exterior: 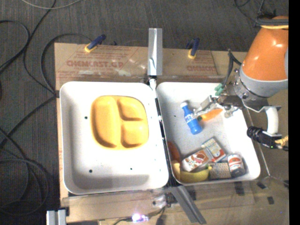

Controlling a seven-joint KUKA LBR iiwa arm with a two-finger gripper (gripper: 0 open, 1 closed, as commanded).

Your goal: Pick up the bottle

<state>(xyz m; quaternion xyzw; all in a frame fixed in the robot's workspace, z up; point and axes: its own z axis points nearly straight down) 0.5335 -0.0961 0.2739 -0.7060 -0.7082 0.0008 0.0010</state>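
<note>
Hovering just right of the blue bottle [191, 118], the jaws [205, 110] show no readable gap.

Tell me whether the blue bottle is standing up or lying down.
Lying down. The bottle rests on its side on the floor of the right bin, its white cap toward the back and its body stretched toward the front.

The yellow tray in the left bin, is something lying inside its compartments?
No. The yellow tray shows bare compartments, and it lies flat in the left bin. What is under it is covered.
</note>
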